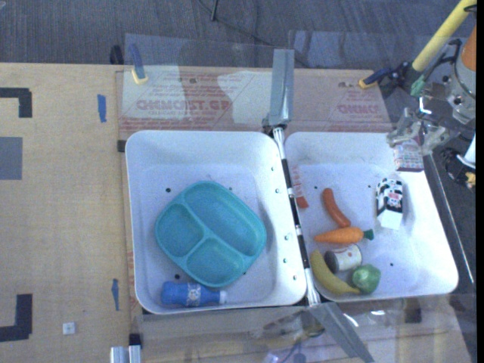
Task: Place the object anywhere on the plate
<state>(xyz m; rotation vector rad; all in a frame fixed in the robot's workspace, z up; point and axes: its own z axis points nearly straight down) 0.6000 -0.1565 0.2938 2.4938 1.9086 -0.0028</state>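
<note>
Plate (211, 234): sat in left bin, sections bare
Gripper (414, 133): hovered at right bin's far rim; grip state unclear
Advice: descend squarely over carrot (342, 235)

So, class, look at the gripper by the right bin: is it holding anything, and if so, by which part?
Nothing shows between the fingers of the gripper; it sits above the right bin's far corner, apart from the milk carton.

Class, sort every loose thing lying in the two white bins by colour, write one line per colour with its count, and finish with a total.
Teal: 1, the plate
Blue: 1, the bottle
Orange: 2, the sausage and the carrot
Yellow: 1, the banana
Green: 1, the round fruit
White and black: 1, the carton
Pale grey: 1, the small can
Total: 8
</note>
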